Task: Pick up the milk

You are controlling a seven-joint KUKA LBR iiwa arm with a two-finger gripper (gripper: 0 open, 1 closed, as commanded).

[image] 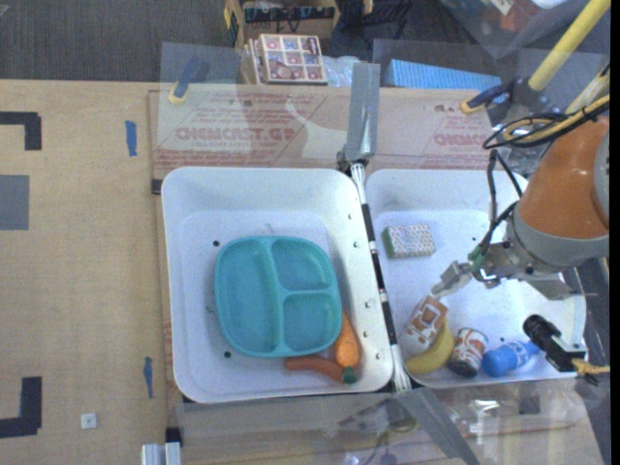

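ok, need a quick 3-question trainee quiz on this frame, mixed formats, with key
1. True or false: the milk carton lies in the same bin as the teal tray.
2. What touches the carton's lower edge? A) banana B) blue bottle C) green box
3. Fill in: the carrot lies in the ___ bin.

Key:
1. False; the carton is in the right bin, the tray in the left.
2. A
3. left
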